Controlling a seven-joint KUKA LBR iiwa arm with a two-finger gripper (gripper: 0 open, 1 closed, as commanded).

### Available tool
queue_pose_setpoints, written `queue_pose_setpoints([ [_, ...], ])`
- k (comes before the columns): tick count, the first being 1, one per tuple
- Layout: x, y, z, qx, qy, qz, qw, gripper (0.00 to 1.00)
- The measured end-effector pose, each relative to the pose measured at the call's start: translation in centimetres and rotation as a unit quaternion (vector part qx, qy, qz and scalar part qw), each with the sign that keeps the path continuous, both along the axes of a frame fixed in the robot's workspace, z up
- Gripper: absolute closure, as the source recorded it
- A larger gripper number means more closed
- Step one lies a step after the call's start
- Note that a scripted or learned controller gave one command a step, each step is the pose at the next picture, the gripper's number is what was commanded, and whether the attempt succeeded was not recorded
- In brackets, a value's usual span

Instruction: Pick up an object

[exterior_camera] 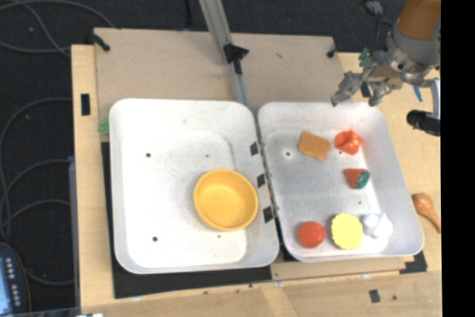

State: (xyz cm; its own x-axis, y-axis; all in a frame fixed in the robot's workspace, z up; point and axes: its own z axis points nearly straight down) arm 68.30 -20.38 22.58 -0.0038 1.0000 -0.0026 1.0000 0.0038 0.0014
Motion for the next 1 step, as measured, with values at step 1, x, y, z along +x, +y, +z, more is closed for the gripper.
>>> queue_pose_setpoints([
  [1,-0.03,-0.09,0.01,-0.0013,0.001,0.000,1.0000,0.00],
])
